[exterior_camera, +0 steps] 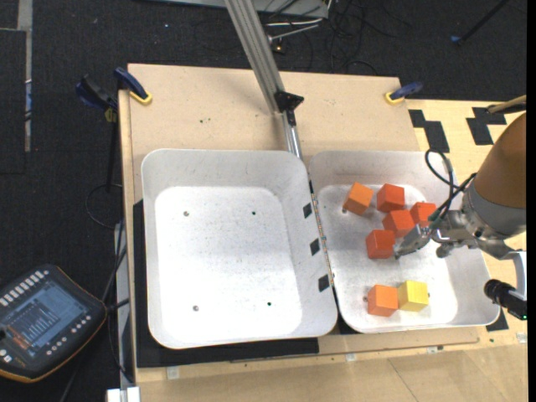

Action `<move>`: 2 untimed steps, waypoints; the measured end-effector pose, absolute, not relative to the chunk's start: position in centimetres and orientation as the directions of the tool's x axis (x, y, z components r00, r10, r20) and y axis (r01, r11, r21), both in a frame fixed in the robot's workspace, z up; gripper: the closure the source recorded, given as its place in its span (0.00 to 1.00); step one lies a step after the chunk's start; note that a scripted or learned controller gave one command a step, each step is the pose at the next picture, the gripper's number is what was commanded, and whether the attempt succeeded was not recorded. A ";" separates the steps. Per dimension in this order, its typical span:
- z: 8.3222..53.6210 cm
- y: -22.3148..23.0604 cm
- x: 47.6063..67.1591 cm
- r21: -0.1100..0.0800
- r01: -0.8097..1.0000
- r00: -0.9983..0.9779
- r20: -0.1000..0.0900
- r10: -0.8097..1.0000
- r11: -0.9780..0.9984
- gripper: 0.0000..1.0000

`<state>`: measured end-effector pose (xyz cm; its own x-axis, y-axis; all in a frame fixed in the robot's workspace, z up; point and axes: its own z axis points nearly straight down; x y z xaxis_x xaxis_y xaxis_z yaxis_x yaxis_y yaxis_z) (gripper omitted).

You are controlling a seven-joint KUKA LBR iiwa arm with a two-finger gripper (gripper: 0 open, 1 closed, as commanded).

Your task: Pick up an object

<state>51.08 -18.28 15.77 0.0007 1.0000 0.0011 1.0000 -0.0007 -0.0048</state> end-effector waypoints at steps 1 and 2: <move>10.3 -19.2 50.5 -0.006 1.000 0.002 0.001 1.000 -0.002 0.00; 11.7 -19.2 50.8 0.002 1.000 0.000 -0.001 1.000 0.000 1.00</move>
<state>50.78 -19.18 11.70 0.0000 1.0000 -0.0010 1.0000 0.0000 0.0022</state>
